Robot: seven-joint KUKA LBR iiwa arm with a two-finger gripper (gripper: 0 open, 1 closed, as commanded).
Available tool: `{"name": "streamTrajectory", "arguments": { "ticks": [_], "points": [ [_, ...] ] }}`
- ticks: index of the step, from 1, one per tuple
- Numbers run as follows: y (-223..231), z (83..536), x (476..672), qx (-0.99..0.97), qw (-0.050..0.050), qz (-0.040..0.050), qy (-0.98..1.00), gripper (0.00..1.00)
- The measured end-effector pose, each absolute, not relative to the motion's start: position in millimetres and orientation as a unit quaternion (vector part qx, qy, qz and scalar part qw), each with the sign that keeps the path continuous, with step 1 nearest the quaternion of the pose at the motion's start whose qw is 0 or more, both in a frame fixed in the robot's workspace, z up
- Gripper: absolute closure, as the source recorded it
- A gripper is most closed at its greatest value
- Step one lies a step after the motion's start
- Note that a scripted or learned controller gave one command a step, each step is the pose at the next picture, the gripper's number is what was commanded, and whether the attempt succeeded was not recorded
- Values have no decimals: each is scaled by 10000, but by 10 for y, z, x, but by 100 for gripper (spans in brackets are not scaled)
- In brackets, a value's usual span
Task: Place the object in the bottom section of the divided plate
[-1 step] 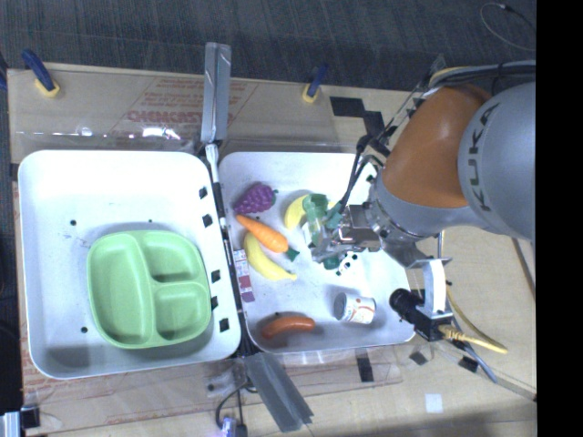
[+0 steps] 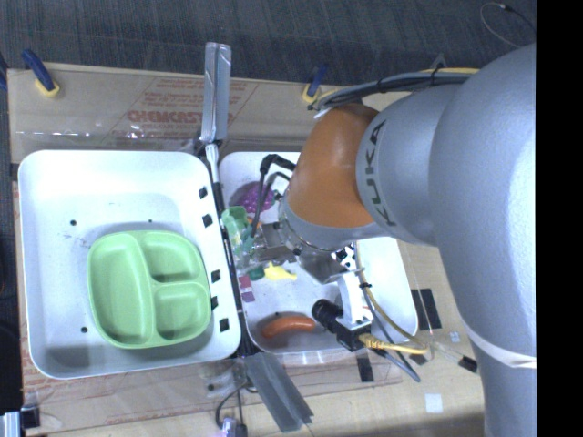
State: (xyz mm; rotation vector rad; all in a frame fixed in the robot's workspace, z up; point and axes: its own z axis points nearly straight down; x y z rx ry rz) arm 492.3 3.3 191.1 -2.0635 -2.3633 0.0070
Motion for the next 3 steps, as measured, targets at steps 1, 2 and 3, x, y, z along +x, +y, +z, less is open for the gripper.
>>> {"name": "streamTrajectory", "arguments": {
  "ticks": [1,2,3],
  "points": [
    [854,2003,5228,-5818,11,11,-8133,100],
    [1555,2255,5128,-5391,14,13,-8423,100],
    [1554,2256,5129,-5392,13,13,-8422,0]
  ]
}}
